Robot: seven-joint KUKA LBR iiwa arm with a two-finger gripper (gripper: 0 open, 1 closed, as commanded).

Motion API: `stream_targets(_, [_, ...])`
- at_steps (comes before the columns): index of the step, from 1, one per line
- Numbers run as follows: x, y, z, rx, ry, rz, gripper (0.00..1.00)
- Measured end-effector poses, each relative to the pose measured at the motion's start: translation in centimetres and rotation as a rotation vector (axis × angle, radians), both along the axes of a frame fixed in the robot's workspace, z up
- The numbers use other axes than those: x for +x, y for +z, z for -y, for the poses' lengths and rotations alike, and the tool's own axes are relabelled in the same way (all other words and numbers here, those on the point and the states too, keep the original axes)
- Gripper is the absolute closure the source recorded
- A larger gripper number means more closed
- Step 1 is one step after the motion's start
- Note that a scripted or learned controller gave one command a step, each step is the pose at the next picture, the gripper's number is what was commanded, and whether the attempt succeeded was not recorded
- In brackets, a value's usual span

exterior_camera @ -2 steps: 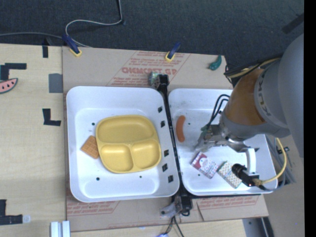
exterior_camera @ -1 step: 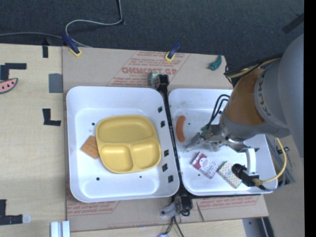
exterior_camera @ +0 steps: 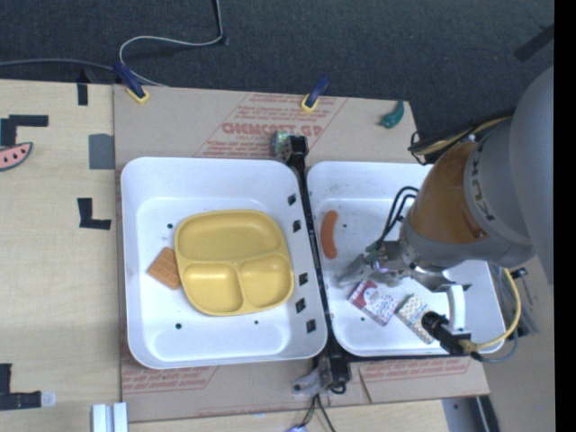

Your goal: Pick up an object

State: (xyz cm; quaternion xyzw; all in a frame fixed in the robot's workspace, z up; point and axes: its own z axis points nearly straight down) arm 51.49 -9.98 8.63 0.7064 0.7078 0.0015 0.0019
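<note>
The right bin [exterior_camera: 360,185] holds an orange-red sausage [exterior_camera: 329,234] lying near its left wall, a red and white packet [exterior_camera: 372,301] and a speckled packet [exterior_camera: 413,317] near the front. My gripper [exterior_camera: 363,266] hangs low over this bin, just above the red and white packet and to the right of the sausage. Nothing is visibly held in it. The grey arm with its orange band [exterior_camera: 445,207] covers the bin's right half.
The left bin [exterior_camera: 135,241] holds a yellow divided plate [exterior_camera: 236,261] with a tan cracker [exterior_camera: 165,267] tucked against its left side. A black divider [exterior_camera: 306,241] runs between the bins. A cable [exterior_camera: 504,327] loops at the arm's front right.
</note>
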Motion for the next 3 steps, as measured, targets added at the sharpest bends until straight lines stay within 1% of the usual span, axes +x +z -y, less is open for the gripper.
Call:
stream_targets(1, [0.0, 1.0, 0.1, -0.003, -0.001, 0.002, 1.0])
stream_targets(2, [0.0, 1.0, 0.1, -0.003, -0.002, 0.002, 0.0])
stream_targets(3, [5.4, 0.0, -0.6, 0.0, 0.0, -0.002, 0.0])
